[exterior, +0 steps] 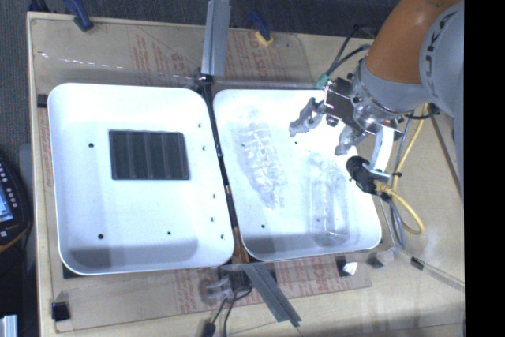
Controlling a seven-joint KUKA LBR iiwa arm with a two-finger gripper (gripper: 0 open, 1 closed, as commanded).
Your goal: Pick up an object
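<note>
While the tool (322, 128) is held with fingers apart and nothing between them above the right bin (237, 233), a clear bottle (329, 201) near it is judged not yet picked.

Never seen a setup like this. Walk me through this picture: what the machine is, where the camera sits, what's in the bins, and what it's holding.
One fixed camera looks down at a slant on a bench. The grey and orange shape at the right is a robot arm with a two-finger gripper. The gripper hangs open above the right bin and holds nothing. That bin holds two clear plastic things, hard to make out: a crinkled piece and a bottle. The left bin holds a dark ribbed block. The arm's job is to pick something up.
</note>
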